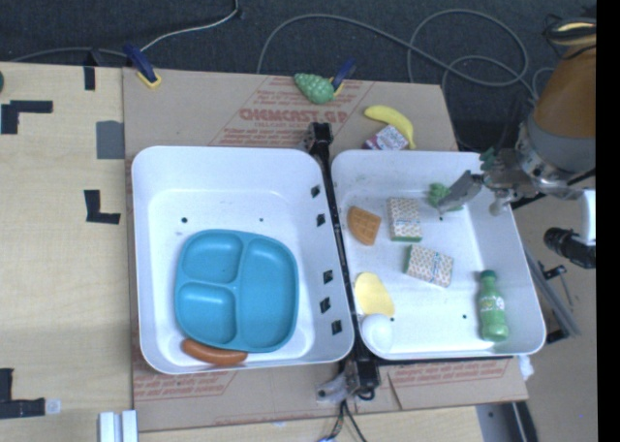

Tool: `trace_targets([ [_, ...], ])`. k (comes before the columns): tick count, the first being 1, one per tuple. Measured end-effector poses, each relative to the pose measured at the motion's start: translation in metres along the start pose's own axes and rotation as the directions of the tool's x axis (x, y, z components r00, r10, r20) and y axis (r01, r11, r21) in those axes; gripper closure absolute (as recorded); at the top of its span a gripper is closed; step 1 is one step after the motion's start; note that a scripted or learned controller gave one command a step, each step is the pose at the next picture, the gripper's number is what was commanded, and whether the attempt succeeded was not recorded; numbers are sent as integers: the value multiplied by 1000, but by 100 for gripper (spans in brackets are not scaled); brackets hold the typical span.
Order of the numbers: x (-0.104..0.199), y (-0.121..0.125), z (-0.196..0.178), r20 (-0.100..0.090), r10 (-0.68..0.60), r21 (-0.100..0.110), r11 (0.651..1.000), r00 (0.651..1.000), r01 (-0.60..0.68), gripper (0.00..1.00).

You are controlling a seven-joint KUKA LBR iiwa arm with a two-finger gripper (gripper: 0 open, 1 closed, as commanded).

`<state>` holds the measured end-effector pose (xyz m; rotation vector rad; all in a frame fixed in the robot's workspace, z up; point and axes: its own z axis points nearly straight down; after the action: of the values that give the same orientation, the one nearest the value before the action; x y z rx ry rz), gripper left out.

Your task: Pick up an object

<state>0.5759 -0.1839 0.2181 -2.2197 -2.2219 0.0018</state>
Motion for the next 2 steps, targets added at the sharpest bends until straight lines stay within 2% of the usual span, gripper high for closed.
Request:
trace_targets([
  [1,13,49,128,2,-1,-11,1000,1000,1,0],
  [2,33,-24,129,1,0,-13,1000,1000,0,0],
])
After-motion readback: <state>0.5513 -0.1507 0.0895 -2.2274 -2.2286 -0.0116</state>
